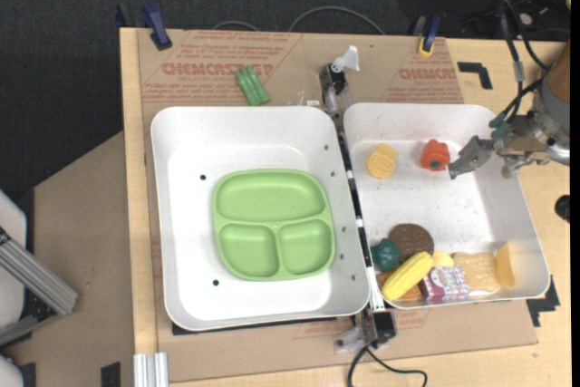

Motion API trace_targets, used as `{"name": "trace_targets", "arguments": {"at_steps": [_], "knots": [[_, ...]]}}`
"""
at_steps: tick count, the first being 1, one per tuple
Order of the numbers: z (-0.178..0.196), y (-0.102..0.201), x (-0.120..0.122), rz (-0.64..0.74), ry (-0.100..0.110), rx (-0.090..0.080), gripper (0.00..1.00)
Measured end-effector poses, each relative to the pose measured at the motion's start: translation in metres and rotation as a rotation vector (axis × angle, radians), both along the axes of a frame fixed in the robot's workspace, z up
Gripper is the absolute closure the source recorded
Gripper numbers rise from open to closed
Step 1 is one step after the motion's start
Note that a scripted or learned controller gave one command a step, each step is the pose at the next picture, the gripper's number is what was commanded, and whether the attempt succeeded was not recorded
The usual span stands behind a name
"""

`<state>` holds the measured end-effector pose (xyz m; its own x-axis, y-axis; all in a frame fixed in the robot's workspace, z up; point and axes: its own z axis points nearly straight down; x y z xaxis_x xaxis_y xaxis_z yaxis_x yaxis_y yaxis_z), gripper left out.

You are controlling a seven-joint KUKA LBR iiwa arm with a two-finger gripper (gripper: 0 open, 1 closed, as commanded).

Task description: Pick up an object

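Observation:
The right bin point(507, 204) holds several toy foods. A small red pepper point(435, 155) and a yellow ridged piece point(381, 161) lie near its far side. Along its near side lie a brown round cookie point(411, 239), a dark green piece point(387, 253), a yellow corn cob point(407, 275), a pink and white packet point(446, 284), a tan bread slice point(478, 272) and a yellow wedge point(505, 266). My gripper point(489, 160) hangs over the bin's far right part, just right of the red pepper, open with nothing between its fingers.
The left bin point(181, 149) holds a green divided plate point(272, 224). A green clip-like object point(253, 87) lies on the cardboard behind the left bin. Blue and yellow clamps sit at the bench's back edge. Cables hang at the upper right.

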<state>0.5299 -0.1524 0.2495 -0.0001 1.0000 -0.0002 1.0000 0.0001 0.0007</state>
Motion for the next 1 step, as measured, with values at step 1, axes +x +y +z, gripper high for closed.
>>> {"name": "trace_targets", "arguments": {"at_steps": [1], "knots": [[-0.1247, 0.0067, 0.0406, 0.002, 0.012, 0.004, 0.0]]}}
